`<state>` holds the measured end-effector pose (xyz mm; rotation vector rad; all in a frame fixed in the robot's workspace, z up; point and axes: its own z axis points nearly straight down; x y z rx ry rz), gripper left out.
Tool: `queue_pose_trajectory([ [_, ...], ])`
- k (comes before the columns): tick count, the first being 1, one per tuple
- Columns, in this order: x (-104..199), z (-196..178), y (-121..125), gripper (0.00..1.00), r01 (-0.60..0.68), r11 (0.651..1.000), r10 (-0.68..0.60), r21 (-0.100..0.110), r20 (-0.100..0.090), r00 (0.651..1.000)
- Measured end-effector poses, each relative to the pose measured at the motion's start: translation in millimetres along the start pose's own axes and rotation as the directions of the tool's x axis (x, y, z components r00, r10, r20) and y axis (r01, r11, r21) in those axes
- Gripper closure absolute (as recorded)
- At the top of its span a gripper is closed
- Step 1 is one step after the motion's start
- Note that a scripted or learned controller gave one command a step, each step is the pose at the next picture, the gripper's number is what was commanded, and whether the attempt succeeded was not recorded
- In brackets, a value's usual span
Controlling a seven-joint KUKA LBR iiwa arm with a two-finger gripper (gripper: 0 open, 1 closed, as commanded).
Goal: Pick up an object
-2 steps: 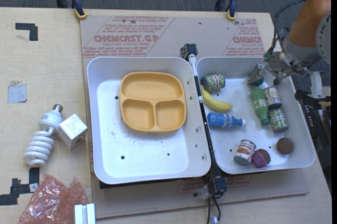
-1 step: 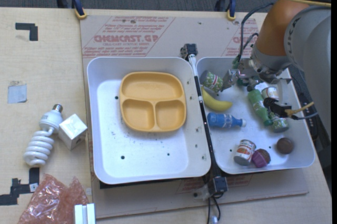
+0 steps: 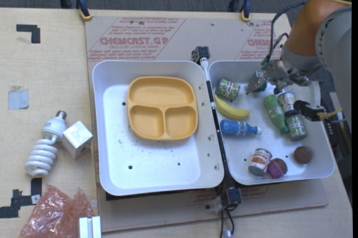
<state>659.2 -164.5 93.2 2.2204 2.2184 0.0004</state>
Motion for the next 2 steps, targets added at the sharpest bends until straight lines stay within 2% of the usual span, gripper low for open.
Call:
queue_pose_trajectory([
  [1, -53.9, -0.8, -0.6, 0.0, 0.005, 1.0, -0.005, 0.001, -0.008, 1.0],
  [2, -55.6, -9.8, -1.8, 1.0, 0.006, 1.0, -0.006, 0.005, -0.003, 1.0],
])
